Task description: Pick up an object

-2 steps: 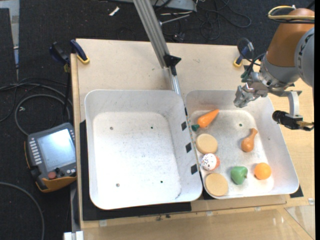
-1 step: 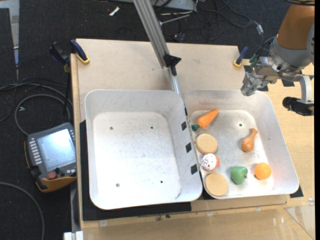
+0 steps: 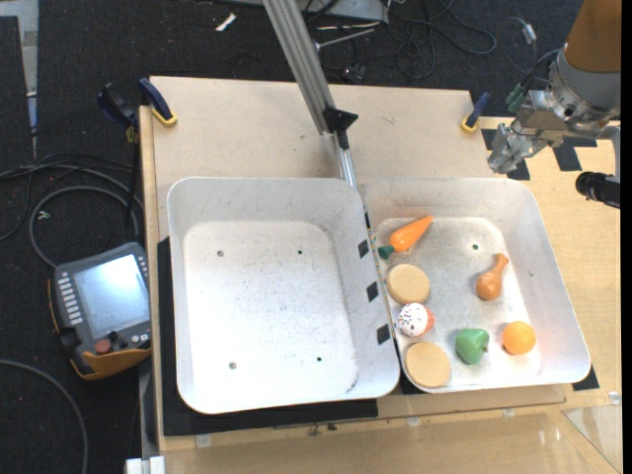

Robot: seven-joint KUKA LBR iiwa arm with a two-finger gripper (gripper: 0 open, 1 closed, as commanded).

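Up beyond the right bin [image 3: 553, 294], the claw [image 3: 509, 156] hangs, grip state unreadable, clear of 7 toys.

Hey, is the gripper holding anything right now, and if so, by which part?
Nothing is held. The gripper hangs above the bench beyond the right bin's far corner, with nothing between its fingers.

Toys [image 3: 409, 287] in right bin [image 3: 541, 227], claw [image 3: 509, 154] seemingly behind it

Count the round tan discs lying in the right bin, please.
2: one disc by the bin's left wall, mid-height, below the carrot; another disc at the near-left corner. None looks hidden.
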